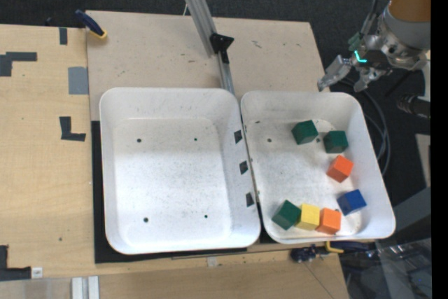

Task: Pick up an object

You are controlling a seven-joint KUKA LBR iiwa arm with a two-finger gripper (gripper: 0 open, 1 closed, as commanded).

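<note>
The right bin [280, 220] holds several small cubes. Two dark green cubes [304, 131] [335, 141] lie near its back. An orange cube [340, 168] and a blue cube [351, 201] sit by its right wall. Along the front edge a green cube [286, 214], a yellow cube [309, 216] and an orange cube [329, 220] form a row. My gripper [346, 79] hovers beyond the bin's back right corner, open, with nothing between its fingers. The two fingers [331, 75] spread apart, well above the cubes.
The left bin [112, 150] stands beside the right one. A slanted metal rail [199, 3] runs from the top down to the gap between the bins. A blue and yellow tool [91, 23] lies at the back left of the bench.
</note>
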